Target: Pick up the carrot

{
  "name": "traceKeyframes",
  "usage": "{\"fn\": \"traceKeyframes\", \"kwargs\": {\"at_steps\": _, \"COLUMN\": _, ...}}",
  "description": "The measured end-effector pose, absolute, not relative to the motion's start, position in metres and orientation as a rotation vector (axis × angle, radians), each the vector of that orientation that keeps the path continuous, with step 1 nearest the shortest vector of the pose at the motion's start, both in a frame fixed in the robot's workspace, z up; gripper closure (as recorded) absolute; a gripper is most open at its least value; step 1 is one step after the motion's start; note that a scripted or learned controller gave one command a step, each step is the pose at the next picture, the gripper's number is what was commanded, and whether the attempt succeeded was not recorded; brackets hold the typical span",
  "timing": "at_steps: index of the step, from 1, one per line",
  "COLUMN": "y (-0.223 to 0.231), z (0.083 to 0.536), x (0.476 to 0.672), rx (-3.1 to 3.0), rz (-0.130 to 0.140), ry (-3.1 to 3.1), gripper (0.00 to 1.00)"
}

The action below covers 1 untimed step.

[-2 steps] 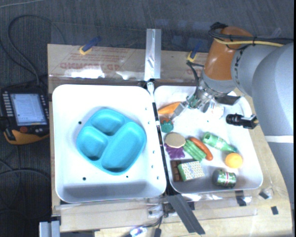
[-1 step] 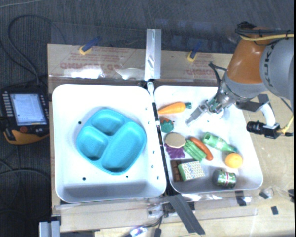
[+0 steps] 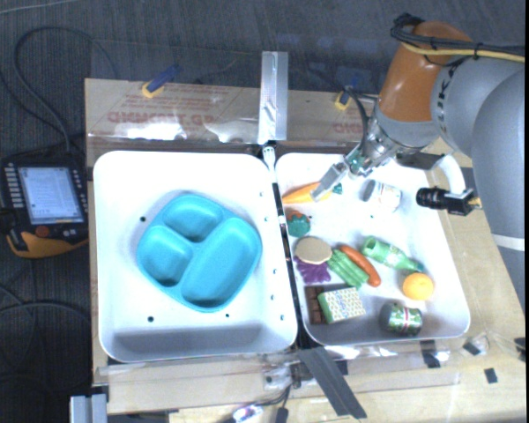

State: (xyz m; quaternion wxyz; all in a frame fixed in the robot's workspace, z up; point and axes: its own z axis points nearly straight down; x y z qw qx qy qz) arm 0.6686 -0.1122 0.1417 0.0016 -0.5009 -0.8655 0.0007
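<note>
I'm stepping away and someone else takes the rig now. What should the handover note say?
Gripper: low over the right bin's far left corner, one finger tip at the carrot; grasp unclear.
Carrot: lying in that corner by the divider, not lifted.
Blue divided plate: in the left bin.
Done: approach to the carrot.
Left: secure the grasp and lift it.

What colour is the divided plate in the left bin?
Light blue plate, seen clearly in the camera view.
</note>
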Motion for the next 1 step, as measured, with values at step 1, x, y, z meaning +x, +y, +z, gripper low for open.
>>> {"fn": "traceKeyframes", "kwargs": {"at_steps": 1, "y": -0.1165, "z": 0.0887, "x": 0.6653, "rx": -1.222, "rz": 0.015, "ry": -2.870, "gripper": 0.00}}
